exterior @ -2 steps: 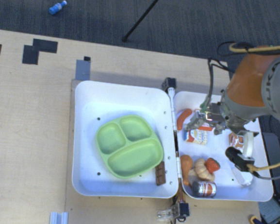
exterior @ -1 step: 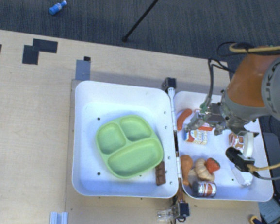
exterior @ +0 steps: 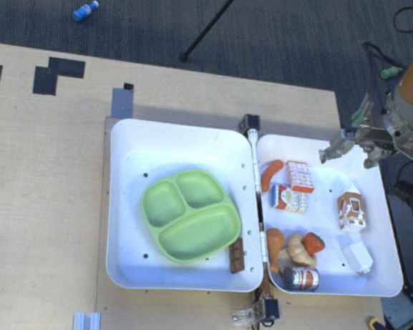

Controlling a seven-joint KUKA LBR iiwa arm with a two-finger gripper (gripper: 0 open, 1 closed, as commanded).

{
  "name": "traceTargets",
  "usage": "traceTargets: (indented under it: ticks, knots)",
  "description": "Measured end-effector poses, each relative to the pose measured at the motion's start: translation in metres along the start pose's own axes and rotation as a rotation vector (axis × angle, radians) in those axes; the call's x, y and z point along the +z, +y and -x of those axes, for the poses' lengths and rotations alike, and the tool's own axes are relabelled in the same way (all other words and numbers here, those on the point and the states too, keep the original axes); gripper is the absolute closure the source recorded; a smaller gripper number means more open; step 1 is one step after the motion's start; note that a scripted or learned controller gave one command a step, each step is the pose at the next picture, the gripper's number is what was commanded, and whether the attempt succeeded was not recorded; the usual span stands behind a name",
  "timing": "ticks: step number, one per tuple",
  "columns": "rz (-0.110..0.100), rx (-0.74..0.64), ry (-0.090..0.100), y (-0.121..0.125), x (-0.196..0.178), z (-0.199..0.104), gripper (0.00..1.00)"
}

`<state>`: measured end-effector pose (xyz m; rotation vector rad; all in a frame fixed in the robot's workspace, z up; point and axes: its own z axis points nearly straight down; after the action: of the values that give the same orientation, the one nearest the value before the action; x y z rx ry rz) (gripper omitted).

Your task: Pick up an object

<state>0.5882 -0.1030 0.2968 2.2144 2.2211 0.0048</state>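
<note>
White bins sit side by side on the wooden desk (exterior: pixel 38 196), touching along a central divider. End effector (exterior: pixel 353 146) hangs over the right bin's (exterior: pixel 390 277) top-right rim, fingers spread, nothing between them. Open floor in that bin: a strip along the top and the middle gap right of the cartons. Contents: orange sausage (exterior: pixel 269 173) by the divider, red-white carton (exterior: pixel 299 176), smaller carton (exterior: pixel 290 199) below it, brown-white pack (exterior: pixel 351 211) to the right, white block (exterior: pixel 357 256) near the right wall, and a cluster at the bottom of carrot (exterior: pixel 275 246), bread roll (exterior: pixel 299 251), tomato (exterior: pixel 314 243), can (exterior: pixel 301 279). Left bin (exterior: pixel 122 189) holds a green divided plate (exterior: pixel 191 214) and a brown bar (exterior: pixel 236 257) against the divider; wide free margin around the plate.
</note>
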Motion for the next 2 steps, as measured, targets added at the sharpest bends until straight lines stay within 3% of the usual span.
traceTargets:
  ticks: [1, 2]
  knots:
    - [-0.008, 0.0, 0.002, -0.021, 0.171, -0.021, 0.0]
    - [-0.005, -0.001, 0.003, -0.067, 0.112, -0.082, 0.0]
